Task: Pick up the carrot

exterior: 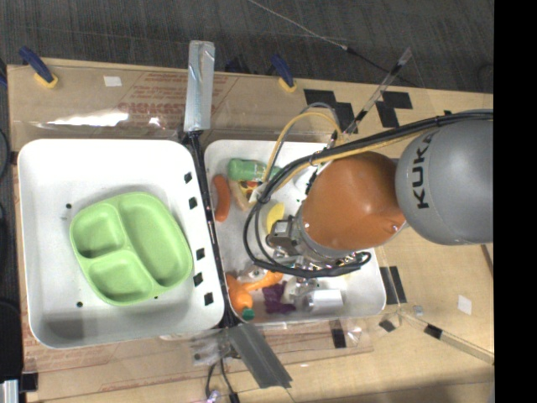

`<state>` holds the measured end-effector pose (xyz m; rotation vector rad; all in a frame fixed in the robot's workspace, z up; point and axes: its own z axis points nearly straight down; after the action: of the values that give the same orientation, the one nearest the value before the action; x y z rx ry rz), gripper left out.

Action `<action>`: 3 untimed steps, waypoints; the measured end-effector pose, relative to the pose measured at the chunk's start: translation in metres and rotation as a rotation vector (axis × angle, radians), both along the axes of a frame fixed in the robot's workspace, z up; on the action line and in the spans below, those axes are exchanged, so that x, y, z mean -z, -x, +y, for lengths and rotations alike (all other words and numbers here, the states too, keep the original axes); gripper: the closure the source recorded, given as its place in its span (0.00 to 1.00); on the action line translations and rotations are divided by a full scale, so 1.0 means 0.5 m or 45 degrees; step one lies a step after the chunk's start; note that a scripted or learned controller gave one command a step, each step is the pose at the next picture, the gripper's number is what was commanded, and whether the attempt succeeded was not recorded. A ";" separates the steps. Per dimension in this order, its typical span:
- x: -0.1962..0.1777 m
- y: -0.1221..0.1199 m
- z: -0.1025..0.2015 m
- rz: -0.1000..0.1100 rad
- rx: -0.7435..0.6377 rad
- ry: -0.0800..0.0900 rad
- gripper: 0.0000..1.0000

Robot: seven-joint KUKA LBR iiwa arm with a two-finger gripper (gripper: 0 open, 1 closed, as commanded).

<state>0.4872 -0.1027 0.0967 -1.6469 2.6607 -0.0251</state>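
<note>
One arm is working over the right bin (369, 305); finger state cannot be told.

Camera view: the gripper (298, 288) is hanging low among the toys. The carrot (240, 295) is lying just left of it, near the bin's front-left corner, long axis running roughly front to back, green tip frontward.

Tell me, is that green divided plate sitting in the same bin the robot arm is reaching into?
No. The green plate lies in the left bin, while the arm hangs over the right bin.
</note>
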 end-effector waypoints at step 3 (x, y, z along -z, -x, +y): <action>-0.190 0.017 0.152 0.026 -0.119 -0.008 1.00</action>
<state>0.4787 -0.0265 0.1916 -1.7774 2.5921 0.0011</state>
